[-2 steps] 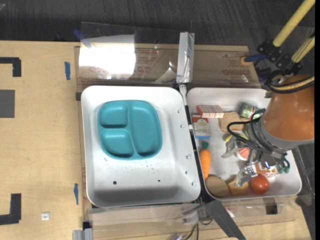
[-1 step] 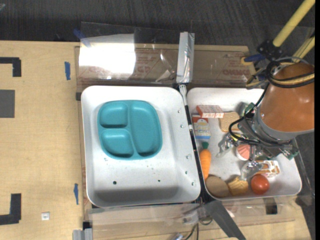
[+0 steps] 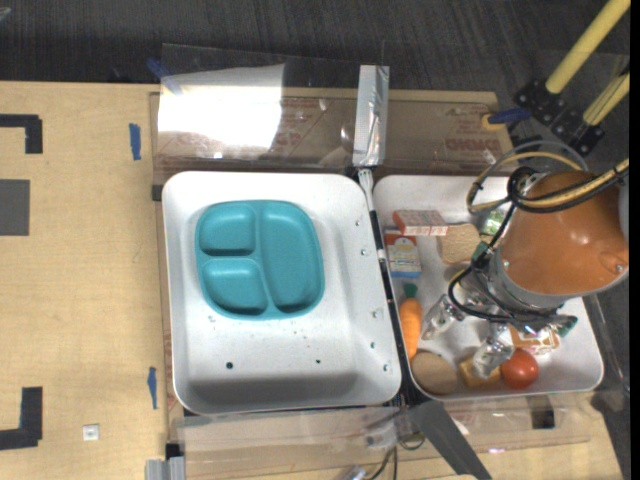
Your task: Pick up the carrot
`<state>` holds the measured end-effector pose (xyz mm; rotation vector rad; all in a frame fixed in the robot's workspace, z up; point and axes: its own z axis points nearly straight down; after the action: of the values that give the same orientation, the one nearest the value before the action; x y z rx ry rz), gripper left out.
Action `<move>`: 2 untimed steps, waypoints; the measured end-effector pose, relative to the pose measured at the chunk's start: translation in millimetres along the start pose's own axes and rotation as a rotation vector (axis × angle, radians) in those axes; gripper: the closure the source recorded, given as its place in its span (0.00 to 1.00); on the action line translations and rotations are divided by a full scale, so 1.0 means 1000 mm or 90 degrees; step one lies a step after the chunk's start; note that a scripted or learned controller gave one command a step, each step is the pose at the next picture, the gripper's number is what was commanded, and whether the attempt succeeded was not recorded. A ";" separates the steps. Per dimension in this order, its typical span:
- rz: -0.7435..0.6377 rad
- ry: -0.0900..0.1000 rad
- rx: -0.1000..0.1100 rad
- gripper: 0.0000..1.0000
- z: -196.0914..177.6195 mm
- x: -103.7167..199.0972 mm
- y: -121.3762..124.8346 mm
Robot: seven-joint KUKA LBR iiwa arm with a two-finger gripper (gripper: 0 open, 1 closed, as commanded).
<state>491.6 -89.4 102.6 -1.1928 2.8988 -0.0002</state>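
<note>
The carrot [image 3: 410,328] is a short orange piece lying lengthwise against the left wall of the right bin [image 3: 590,368]. My gripper [image 3: 466,334] hangs low over the front middle of that bin, just right of the carrot and apart from it. Its fingers [image 3: 439,317] stand open, with only bare white bin floor between them. The arm's orange band [image 3: 560,243] covers the right part of the bin.
A brown potato-like lump [image 3: 433,370] lies just in front of the carrot and a red tomato [image 3: 519,368] under the wrist. Small cartons [image 3: 404,255] and a tan slice [image 3: 458,243] sit at the back. The left bin [image 3: 200,358] holds a teal divided plate [image 3: 260,258].
</note>
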 end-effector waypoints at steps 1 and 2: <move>0.000 -0.003 0.005 1.00 -0.012 -0.002 -0.002; 0.338 0.000 0.002 1.00 -0.022 -0.011 -0.069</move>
<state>547.3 -130.7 124.7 -0.3898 3.1090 -0.0014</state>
